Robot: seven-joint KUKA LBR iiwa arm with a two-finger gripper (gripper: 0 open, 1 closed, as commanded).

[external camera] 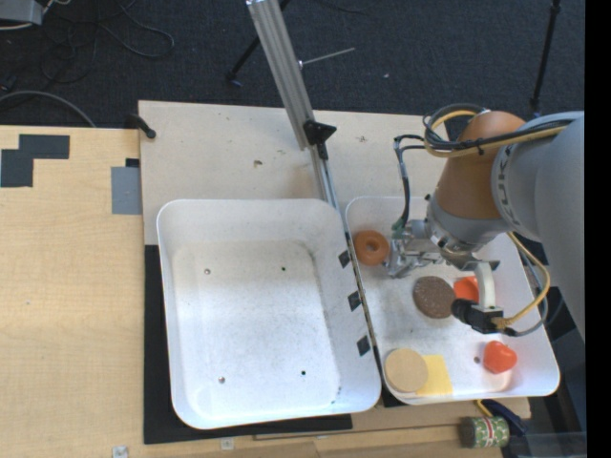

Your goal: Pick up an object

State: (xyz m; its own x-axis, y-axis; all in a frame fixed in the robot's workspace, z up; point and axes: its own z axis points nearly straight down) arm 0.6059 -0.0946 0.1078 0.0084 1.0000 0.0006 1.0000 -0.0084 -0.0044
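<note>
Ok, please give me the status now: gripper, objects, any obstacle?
Gripper low in right bin, beside glazed donut. Nothing seen held. Brown cookie close by; orange pieces and tan disc further off.

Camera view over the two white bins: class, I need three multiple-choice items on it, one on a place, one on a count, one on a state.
1. Where does the brown ring-shaped doughnut lie?
A. in the left bin
B. in the right bin, near its far left corner
C. on the bench outside both bins

2. How many orange-red pieces lie in the right bin?
A. none
B. two
C. five

3. How does the claw stand?
A. low over the right bin, beside the doughnut
B. over the left bin
C. raised high off the bench

Answers: 1 B, the doughnut sits by the divider at the bin's far end. 2 B, one by the dark brown disc, one nearer the front. 3 A, it hangs just right of the doughnut.
</note>
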